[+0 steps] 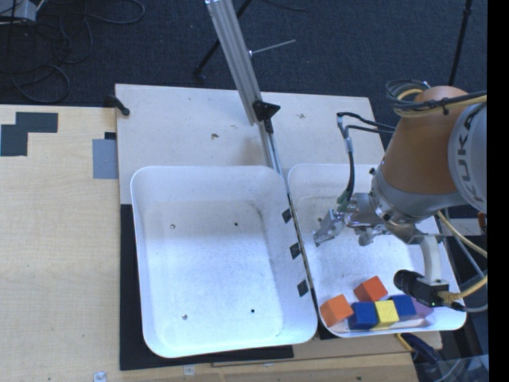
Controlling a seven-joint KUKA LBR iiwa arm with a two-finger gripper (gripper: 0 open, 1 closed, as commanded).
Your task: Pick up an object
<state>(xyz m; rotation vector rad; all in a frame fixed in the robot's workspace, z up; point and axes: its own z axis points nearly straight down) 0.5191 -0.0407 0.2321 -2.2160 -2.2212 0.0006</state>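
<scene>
White letters "KU" stand on the arm (445, 153).

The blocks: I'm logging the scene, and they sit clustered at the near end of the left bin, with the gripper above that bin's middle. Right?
Wrong bin. The camera view shows the blocks clustered at the near end of the right bin, with the gripper above that bin's middle.

The grey arm with its orange band (429, 146) reached in from the right over the right-hand shallow white bin (318, 183). Its two-finger metal gripper (326, 228) hung above that bin's bare middle. At the bin's near edge lay small blocks close together: two orange (336, 307) (370, 289), two blue (364, 315) (403, 306) and one yellow (386, 312). The left-hand shallow white bin (143, 213) lay alongside.
</scene>
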